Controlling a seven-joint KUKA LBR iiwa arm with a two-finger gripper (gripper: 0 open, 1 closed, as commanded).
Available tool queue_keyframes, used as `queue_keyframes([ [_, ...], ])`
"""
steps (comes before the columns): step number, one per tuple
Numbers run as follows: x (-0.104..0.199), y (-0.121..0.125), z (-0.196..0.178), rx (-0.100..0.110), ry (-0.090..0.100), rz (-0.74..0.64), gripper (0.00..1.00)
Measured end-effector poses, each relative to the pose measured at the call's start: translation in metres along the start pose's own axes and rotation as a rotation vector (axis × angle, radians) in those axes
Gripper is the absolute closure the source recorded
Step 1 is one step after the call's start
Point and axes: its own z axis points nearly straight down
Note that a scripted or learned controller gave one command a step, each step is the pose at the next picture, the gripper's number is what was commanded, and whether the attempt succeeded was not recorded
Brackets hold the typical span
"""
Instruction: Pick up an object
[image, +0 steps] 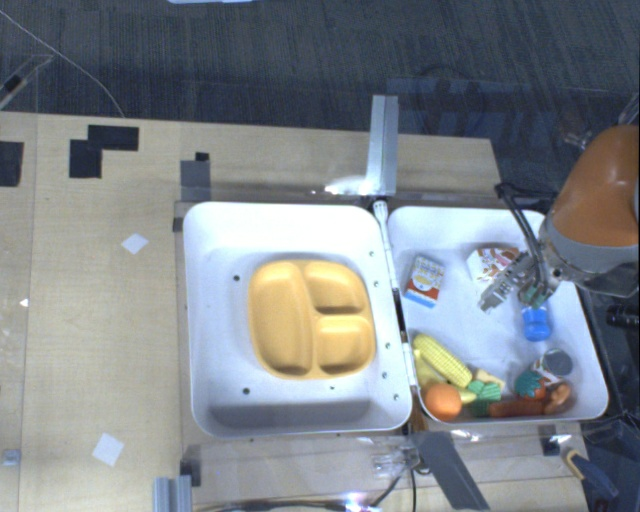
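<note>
Camera view: left bin (200, 300) holds a yellow divided tray (308, 318). Right bin (455, 225) holds a small carton (424, 279), wrapped packet (490, 262), blue bottle (537, 324), corn cob (442, 360) and orange (442, 401). Gripper (515, 283) hangs between packet and bottle, nothing pinched; jaw spread cannot be told. Step judged: approach. Next: descend squarely onto one item.

Illumination is even and moderately bright over the bench (90, 330). Both white bins, left (210, 300) and right (590, 350), read near overexposure. A glare spot sits on the metal post (383, 150) base. A soft shadow lies along the left bin's near wall. The dark floor (300, 50) is dim. Overall sharpness is moderate, small items soft.
</note>
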Motion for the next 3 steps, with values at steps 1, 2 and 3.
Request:
queue_keyframes([
  [1,0.0,0.0,0.0,0.001,0.001,0.0,0.0],
  [2,-0.001,-0.06,0.068,0.001,0.003,-0.196,0.0],
  [3,0.001,-0.097,0.049,0.004,0.004,0.181,0.0],
])
